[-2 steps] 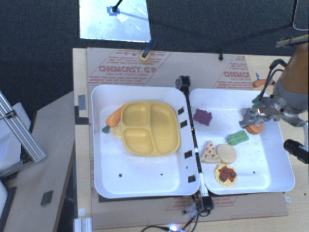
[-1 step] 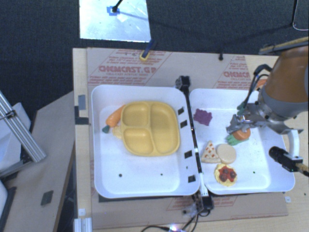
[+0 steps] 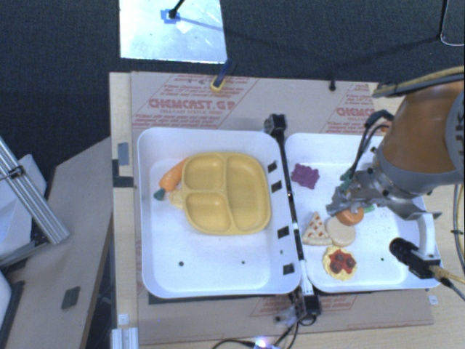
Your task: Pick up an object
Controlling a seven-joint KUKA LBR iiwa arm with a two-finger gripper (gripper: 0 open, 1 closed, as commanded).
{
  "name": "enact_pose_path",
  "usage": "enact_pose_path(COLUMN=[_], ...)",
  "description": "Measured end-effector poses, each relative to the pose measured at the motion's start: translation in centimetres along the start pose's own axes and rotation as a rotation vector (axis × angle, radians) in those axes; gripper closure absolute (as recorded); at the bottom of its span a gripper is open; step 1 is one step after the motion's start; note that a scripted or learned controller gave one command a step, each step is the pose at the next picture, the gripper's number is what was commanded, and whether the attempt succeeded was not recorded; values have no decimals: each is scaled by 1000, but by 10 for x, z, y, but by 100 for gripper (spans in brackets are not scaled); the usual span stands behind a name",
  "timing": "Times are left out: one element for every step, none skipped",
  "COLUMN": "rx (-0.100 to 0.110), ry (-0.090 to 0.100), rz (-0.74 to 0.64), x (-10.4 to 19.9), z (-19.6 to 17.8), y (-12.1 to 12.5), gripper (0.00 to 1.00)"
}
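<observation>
The arm (image 3: 425,133) is cut off by the right edge, and its bulk hides part of the right bin (image 3: 378,271). The pincer (image 3: 349,206) is too small and cluttered to make out clearly; it covers part of an orange item (image 3: 352,214). The yellow divided plate (image 3: 221,193) hides the carrot's (image 3: 171,175) lower side and most of a pale yellow thing (image 3: 176,198).

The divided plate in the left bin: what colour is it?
Yellow; the divided plate shows plainly in the camera view.
</observation>
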State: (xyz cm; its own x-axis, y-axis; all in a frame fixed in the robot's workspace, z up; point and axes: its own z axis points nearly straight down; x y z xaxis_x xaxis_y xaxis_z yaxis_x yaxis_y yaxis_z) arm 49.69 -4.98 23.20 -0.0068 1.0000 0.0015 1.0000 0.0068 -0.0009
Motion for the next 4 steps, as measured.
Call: enact_pose_path(rx=[-2, -2, -4, -2], ry=[-2, -1, -2, -1], rz=[7, 3, 3, 5], x=[-18, -7, -8, -13], z=[7, 15, -3, -1], y=[-6, -7, 0, -1], gripper=[100, 100, 100, 100])
